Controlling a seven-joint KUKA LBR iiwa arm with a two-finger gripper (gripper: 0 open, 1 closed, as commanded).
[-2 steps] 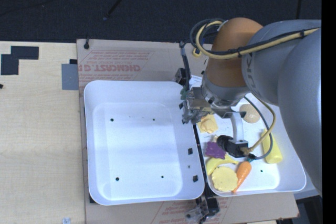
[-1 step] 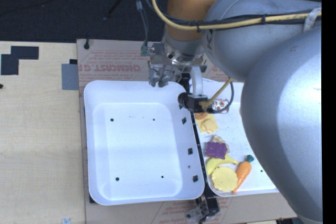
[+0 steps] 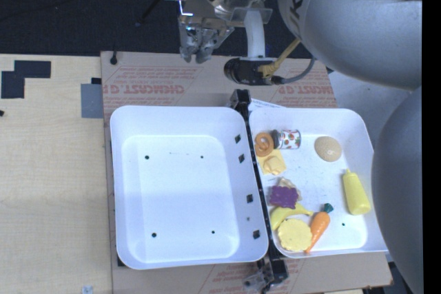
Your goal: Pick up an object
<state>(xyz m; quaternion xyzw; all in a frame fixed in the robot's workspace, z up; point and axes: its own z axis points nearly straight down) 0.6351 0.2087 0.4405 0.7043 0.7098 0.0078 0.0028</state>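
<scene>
Above far edge of left bin (image 3: 124,148), tool (image 3: 198,50) hangs high, fingers close together, grasping nothing. Objects crowd right bin (image 3: 358,127): carrot (image 3: 318,226) touching yellow disc (image 3: 295,235). Risk: descent into clutter nudges neighbours, double grab or slip.

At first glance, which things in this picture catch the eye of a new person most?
The big grey arm covers the upper right, and its gripper hangs above the bench, beyond the bins. Bright toy food is gathered in the right bin: a carrot, a yellow bottle, a purple piece.
</scene>
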